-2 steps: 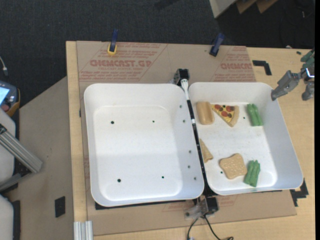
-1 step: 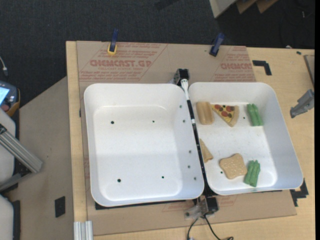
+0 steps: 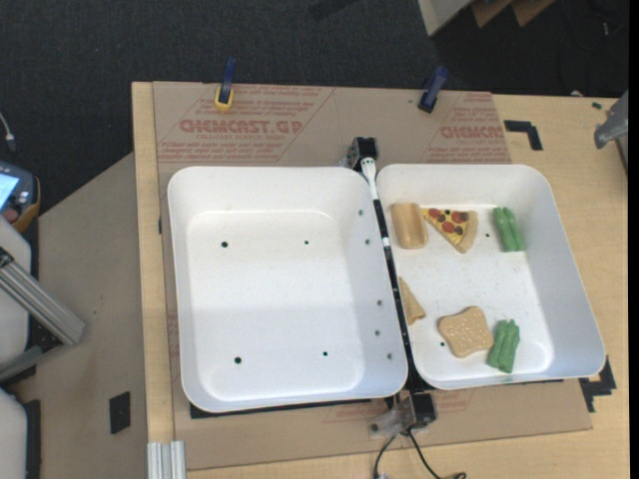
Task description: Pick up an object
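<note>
Camera view catches just a grey sliver of the hand (image 3: pixel 612 128) at the right margin, above the bench (image 3: pixel 150 267) and outside the right bin (image 3: pixel 569 267). Whether it is apart or together I cannot tell.

Every candidate lies in that right bin, down and to the left of the hand. Closest to it is a green toy vegetable (image 3: pixel 508 229), whose long axis runs nearly up and down the picture. Beyond that, farther from the hand, sit a toy pizza slice (image 3: pixel 451 226) and a tan bread roll (image 3: pixel 406 224). Farthest off, toward the bin's near edge, are a slice of toy toast (image 3: pixel 465 331) touching a second green vegetable (image 3: pixel 503 345), and a tan wedge (image 3: pixel 409 302) against the wall shared with the left bin (image 3: pixel 185 267).

The nearer green piece looks like the shortest reach, and a grip across its narrow width would probably suit it.
</note>
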`<state>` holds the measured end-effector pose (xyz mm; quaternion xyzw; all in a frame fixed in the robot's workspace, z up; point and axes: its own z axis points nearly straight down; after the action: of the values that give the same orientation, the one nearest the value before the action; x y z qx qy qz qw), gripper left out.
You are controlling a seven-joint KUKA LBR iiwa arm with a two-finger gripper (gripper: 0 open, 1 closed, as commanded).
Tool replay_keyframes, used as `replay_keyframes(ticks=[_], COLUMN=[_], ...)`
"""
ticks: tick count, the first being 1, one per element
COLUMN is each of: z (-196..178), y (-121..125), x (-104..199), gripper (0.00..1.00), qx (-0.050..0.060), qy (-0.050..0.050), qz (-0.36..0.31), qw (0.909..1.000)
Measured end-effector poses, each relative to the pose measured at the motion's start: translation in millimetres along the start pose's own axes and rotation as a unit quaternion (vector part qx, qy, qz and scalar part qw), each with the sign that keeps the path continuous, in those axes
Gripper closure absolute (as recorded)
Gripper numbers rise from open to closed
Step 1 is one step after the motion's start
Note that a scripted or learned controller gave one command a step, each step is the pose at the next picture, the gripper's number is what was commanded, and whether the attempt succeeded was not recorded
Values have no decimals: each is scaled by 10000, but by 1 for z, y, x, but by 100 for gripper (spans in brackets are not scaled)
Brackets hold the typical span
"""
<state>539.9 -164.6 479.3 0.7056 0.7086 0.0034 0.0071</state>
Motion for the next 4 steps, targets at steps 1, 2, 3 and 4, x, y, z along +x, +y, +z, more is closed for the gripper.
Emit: replay_keyframes(ticks=[1,2,3,4], z=[2,-16,-59,-56], y=[-52,-34,-46,-44], x=[-62,-60,-60,-59], gripper=[0,0,0,0], qx=[79,43,31,54], qy=[15,4,3,10], qz=[60,17,19,18], qw=[9999,10000,10000,10000])
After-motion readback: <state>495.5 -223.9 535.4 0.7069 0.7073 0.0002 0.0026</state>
